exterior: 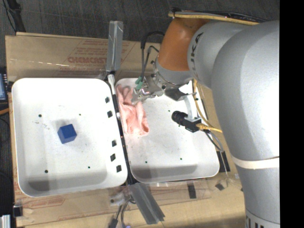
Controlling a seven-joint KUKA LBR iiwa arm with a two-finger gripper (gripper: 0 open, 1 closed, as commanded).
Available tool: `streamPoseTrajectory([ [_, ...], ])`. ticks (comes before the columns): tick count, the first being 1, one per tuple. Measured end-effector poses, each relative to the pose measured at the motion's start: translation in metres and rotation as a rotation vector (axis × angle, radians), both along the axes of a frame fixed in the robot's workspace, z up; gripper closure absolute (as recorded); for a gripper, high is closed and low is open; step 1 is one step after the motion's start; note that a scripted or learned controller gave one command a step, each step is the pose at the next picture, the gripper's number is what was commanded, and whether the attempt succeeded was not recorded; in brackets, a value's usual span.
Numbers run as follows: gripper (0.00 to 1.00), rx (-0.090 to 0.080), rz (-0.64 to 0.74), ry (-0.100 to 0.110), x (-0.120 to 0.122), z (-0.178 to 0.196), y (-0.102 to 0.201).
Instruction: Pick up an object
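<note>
pink cloth (132, 115) lies crumpled in the right bin (190, 167), against its left wall, upper half. claw (143, 92) sits low at the cloth's top edge, touching or just above it; can't tell its state, that part is too small and blurred. grey arm (228, 80) covers the bin's right side. blue cube (67, 133) sits alone in the left bin (28, 175), well apart. both bins rest on the worktop (42, 51).

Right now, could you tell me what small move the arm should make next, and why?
Probably a short descent onto the pink cloth: the gripper sits over its upper end in the right bin, and nothing shows between its fingers. The blue cube lies farther off, in the left bin.
</note>
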State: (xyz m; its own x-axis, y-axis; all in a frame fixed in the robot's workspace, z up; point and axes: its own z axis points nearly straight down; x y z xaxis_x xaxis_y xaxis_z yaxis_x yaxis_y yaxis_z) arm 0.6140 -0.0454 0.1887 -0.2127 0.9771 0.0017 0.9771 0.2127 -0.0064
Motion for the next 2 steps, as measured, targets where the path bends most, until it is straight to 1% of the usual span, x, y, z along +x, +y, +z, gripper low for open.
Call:
streamPoseTrajectory([
  [1,1.0,-0.001,0.076,0.0,-0.014,0.125,0.014],
  [2,1.0,0.0,0.099,0.004,-0.001,0.036,0.008],
])
